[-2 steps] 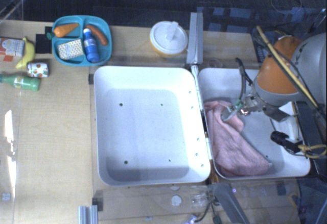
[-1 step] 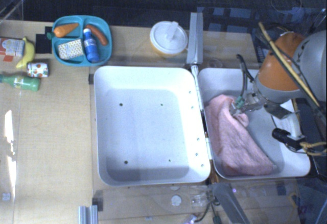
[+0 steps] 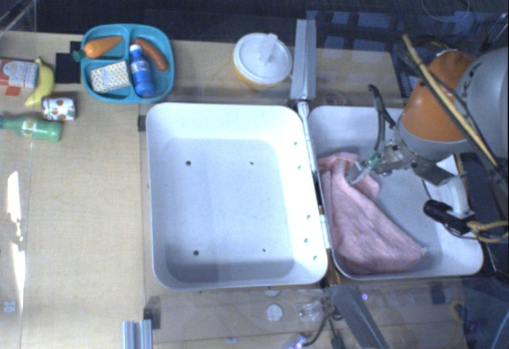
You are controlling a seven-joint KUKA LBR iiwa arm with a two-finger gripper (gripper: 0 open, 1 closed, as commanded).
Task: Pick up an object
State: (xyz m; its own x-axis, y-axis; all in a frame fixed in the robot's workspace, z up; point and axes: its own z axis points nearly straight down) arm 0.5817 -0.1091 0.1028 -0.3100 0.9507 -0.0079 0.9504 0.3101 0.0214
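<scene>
A pink cloth [image 3: 362, 216] lies in the right bin [image 3: 469, 260], spread along that bin's left wall from about the middle of the bin down to its near edge. Its upper end is bunched up and slightly raised near the wall between the two bins; the rest fans out flat toward the near right. The gripper [image 3: 367, 167] is low over the right bin, at the top right corner of the cloth, right at the bunched part. Its tip looks to be touching or just above the fabric, but whether it is spread, closed, or pinching the cloth cannot be told from here, since the metal parts blur together against the pink folds. The arm [image 3: 449, 105], grey with an orange band, comes in from the right above the bin's far right corner.

The left bin [image 3: 231, 196] sits just beside the right one, sharing a narrow divider. Beyond the bins on the wooden bench [image 3: 71, 212], a white lidded cup [image 3: 262, 59] stands near the far edge, and a blue divided tray [image 3: 127, 61] holds toy foods. A banana [image 3: 41, 83], a small can [image 3: 59, 108] and a green bottle [image 3: 32, 128] lie at the far left.
</scene>
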